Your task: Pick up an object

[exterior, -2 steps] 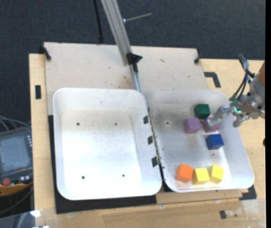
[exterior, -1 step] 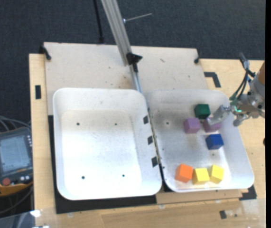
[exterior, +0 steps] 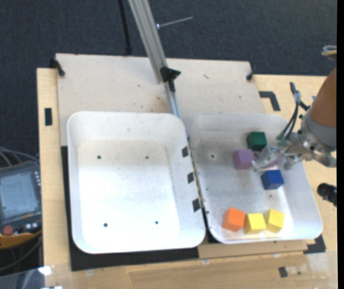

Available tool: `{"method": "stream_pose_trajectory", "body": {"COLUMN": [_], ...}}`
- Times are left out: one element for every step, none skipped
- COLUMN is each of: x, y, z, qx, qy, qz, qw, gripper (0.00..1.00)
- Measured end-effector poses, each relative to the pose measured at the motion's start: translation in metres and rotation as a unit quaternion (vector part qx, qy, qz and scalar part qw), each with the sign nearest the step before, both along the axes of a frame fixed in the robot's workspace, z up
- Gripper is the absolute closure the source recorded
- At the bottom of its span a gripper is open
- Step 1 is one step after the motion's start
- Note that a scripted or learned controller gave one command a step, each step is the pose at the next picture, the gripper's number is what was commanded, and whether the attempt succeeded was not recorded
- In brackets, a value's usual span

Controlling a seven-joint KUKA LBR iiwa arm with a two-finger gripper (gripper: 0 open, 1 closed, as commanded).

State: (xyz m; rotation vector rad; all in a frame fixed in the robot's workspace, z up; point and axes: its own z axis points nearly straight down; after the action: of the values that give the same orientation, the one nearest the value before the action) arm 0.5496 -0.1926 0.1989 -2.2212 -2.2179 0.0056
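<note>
Two shallow white bins sit side by side on a pale wooden tabletop point(exterior: 48, 161), viewed obliquely from above. The left bin point(exterior: 78, 131) shows a speckled floor with a few dark dots. The right bin point(exterior: 313, 215) contains six coloured blocks: a green block point(exterior: 256, 140) toward the far side, a purple block point(exterior: 242, 159) just in front of and to the left of it, a blue block point(exterior: 272, 179) nearer the middle, and, along the near wall, an orange block point(exterior: 234, 219), a yellow block point(exterior: 255, 223) and a second yellow block point(exterior: 275, 220), set close together in a row. The arm point(exterior: 323, 110) enters from the right, with cables running along its wrist. The gripper point(exterior: 267, 160) is low over the right bin, between the purple, green and blue blocks, just beside the purple block and just above the blue one. Whether the fingers are released or clenched cannot be told at this resolution, and no block is seen between them. A slanted metal pole point(exterior: 149, 35) rises from the far side between the bins, and a handheld control pendant point(exterior: 12, 197) lies to the left of the tabletop.
</note>
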Motion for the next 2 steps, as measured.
{"method": "stream_pose_trajectory", "body": {"x": [-0.006,0.001], "y": [0.001,-0.003], "z": [-0.059,-0.070], "qx": [-0.0010,-0.0052], "qy": [-0.003,-0.014], "qz": [0.000,0.000], "qw": [1.0000,0.9999], "gripper": [0.00,0.00]}}
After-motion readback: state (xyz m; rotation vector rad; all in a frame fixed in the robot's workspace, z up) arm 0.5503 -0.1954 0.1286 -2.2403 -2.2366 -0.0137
